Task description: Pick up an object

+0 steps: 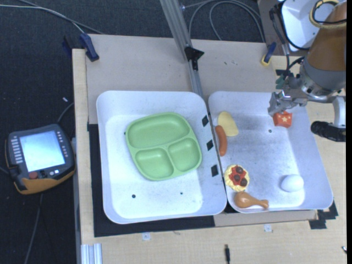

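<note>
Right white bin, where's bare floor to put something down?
In the right white bin, bare floor lies mid-bin, between the orange sausage and the white egg, below the gripper and small red block. Its left edge is crowded: pale yellow piece, round pizza toy, brown drumstick.

Bare floor [258,147] mid right bin [322,164], toys [223,139] lining its edges.

— In the left bin [110,147]?
— Divided plate [163,146] only.
— Right of the plate?
— Sausage [221,139], pizza slice [237,177], drumstick [251,201], then egg [291,183] farthest right.
</note>
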Robot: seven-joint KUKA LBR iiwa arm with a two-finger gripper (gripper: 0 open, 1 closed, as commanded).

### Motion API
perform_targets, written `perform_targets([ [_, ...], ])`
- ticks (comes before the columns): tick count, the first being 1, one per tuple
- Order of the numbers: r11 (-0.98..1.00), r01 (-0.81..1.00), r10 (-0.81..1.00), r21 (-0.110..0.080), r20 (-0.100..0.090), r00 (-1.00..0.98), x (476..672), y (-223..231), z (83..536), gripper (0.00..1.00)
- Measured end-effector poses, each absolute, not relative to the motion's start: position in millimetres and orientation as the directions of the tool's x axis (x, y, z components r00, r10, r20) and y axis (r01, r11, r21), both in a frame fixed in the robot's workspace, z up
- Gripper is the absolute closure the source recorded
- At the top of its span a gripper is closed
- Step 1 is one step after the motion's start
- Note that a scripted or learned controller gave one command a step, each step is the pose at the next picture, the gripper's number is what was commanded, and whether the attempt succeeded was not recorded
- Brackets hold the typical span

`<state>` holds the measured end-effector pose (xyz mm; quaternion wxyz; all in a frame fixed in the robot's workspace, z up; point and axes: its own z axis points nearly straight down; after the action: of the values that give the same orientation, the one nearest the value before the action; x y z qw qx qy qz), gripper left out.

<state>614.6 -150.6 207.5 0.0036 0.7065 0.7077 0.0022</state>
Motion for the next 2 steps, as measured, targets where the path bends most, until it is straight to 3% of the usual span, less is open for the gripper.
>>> perform_targets([
  [1,0.001,1.0,1.0,0.005,-0.001,-0.001,615.7,-150.4,238.1,1.0],
  [2,0.006,1.0,1.0,-0.002,0.003,-0.006,614.1,-90.2,228.4,1.0],
])
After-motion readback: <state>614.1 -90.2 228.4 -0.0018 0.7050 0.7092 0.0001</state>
